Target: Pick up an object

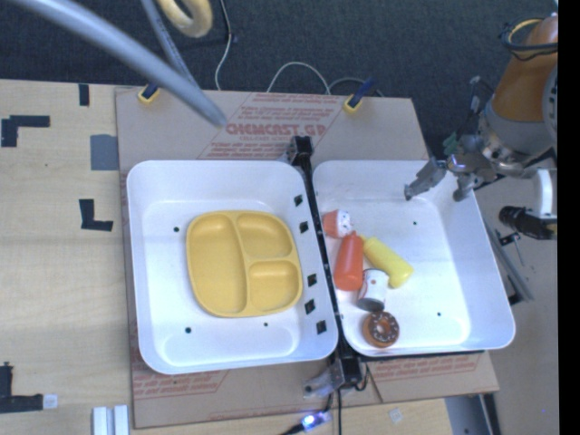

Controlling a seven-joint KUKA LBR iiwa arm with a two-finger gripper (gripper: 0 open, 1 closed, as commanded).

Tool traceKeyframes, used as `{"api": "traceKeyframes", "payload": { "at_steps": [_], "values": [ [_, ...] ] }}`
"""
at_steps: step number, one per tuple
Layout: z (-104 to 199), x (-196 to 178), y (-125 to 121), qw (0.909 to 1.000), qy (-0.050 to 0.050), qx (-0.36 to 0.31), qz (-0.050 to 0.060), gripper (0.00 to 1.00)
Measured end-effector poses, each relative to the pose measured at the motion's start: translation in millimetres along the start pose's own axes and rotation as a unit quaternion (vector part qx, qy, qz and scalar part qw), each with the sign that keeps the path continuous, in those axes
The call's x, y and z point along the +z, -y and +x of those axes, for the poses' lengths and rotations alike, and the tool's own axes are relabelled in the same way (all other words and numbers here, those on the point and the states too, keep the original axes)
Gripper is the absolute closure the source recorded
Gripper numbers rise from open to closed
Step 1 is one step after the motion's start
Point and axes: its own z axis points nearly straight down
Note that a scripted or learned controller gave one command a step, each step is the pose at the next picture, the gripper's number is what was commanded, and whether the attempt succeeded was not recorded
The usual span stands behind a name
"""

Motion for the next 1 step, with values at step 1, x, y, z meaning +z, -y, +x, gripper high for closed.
{"api": "traceKeyframes", "payload": {
  "at_steps": [1],
  "values": [
    [0.8,-9.4,-3.0,1.0000,0.002,-0.002,-0.007,0.00]
  ]
}}
